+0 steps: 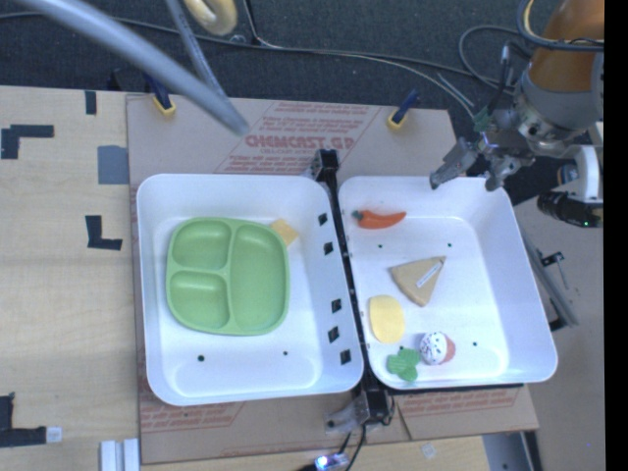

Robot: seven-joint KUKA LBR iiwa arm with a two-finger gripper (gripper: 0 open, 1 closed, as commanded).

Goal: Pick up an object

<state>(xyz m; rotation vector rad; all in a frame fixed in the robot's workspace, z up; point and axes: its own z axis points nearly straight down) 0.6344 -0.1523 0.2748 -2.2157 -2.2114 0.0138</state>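
Gripper (469, 168), fingers spread and holding nothing, hangs over the right bin's (518, 263) far edge. Nearest target: the carrot (381, 219) by the far-left corner. Descend centred, across its narrow width. Cheese wedge (420, 280) lies near; bin divider (339, 253) crowds the approach.

A single fixed camera looks down at a slant on the worktop (59, 263) from above, far enough back to take in both white bins whole, with a strip of dark floor along the top of the frame. The arm's jaws sit at the upper right of the frame, so the right bin (510, 292) lies just below and left of them and the left bin (157, 361) well off to their left. There is no second view to overlap with.
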